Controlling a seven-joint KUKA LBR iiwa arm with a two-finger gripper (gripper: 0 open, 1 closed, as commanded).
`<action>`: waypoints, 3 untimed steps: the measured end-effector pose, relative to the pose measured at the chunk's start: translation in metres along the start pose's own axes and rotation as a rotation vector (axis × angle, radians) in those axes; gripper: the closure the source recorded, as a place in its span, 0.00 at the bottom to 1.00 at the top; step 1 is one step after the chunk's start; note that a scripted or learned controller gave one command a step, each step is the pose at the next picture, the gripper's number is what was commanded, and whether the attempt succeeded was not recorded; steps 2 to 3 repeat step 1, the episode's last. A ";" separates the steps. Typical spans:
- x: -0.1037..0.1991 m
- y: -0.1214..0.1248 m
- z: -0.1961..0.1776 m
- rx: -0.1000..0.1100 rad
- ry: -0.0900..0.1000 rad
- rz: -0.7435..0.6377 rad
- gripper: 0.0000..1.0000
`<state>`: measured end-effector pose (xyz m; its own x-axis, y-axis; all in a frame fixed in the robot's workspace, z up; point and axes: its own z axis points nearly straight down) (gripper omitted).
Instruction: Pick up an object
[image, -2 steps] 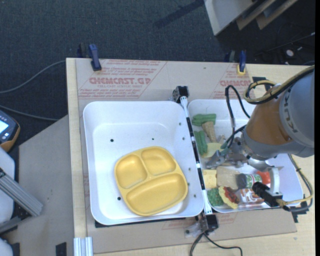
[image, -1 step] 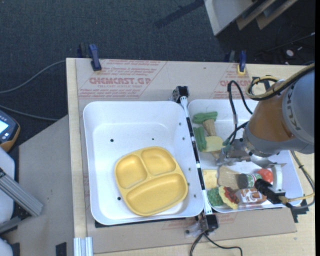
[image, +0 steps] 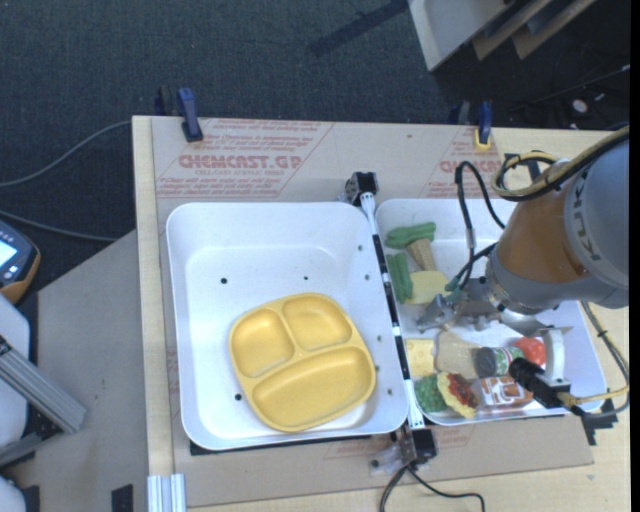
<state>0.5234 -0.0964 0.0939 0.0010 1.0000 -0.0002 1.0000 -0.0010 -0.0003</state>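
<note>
You're looking at the arm (image: 560, 240) reaching in from the right and hanging low over the right bin (image: 590, 375), with the gripper (image: 462, 312) sitting right above the heap of toy food (image: 470, 375). I honestly can't tell how the jaws are standing, since the wrist is blocking them, and nothing is visibly pinched.

Whatever's getting picked is lying in that right-hand heap. If you're going for a clean grab, I'd say you're better off aiming at something lying apart from the clutter, like the green piece (image: 410, 237) near the far edge, and coming straight down so you're not nudging the neighbours.

Counting up: you're seeing two white bins, and one yellow divided plate (image: 302, 360) with three compartments sitting in the left bin (image: 200, 260). The pile itself is too jumbled for counting exactly, maybe eight-ish pieces.
</note>
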 end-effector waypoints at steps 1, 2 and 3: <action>-0.005 0.055 0.010 -0.005 -0.002 -0.003 0.00; -0.005 0.055 0.010 -0.005 -0.002 -0.003 0.00; -0.005 0.055 0.010 -0.005 -0.002 -0.003 0.00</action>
